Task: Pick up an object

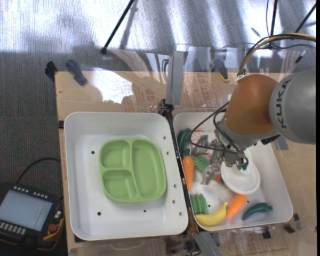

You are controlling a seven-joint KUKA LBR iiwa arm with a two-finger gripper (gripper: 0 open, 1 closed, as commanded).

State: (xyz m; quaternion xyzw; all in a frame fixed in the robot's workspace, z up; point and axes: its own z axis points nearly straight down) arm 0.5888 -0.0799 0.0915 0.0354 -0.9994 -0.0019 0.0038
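My gripper reaches down into the right bin, just right of an orange carrot and over a green toy. Whether anything sits between its metal parts cannot be made out. A white round plate lies right beside it. Near the bin's front lie a yellow banana, a second carrot, a green ribbed vegetable and a dark green pepper. A dark green cucumber rests against the bin's left wall.
The left bin holds a light green divided plate. A teach pendant lies on the floor at the lower left. The arm's orange band hangs over the right bin's back half.
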